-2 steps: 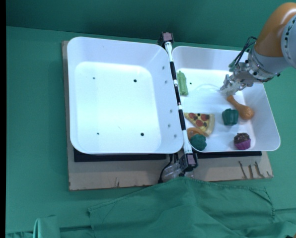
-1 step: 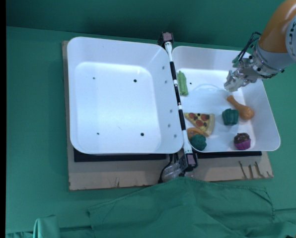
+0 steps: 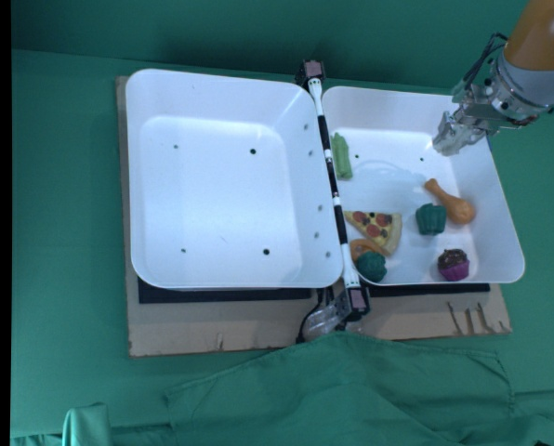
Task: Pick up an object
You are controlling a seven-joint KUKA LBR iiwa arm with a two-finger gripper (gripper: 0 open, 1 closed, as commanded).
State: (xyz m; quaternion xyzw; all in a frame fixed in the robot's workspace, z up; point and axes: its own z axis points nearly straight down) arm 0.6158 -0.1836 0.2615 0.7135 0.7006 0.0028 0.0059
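Observation:
The right bin (image 3: pixel 500 249) holds several toy foods: a green pickle-like piece (image 3: pixel 341 155) at its left wall, a pizza slice (image 3: pixel 376 227), an orange chicken drumstick (image 3: pixel 451 202), a dark green pepper (image 3: pixel 430 218), a green broccoli-like piece (image 3: pixel 371 267) with an orange ring (image 3: pixel 360 248) beside it, and a purple cupcake (image 3: pixel 454 264). My gripper (image 3: pixel 449 141) hangs over the bin's upper right part, above and apart from the drumstick. Nothing shows between its fingers.
The left bin (image 3: pixel 138 249) lies beside the right one, divided by a black-and-white bar (image 3: pixel 328 175). Both bins rest on brown cardboard (image 3: pixel 165 333) over green cloth. Folded green fabric (image 3: pixel 351 388) lies along the front.

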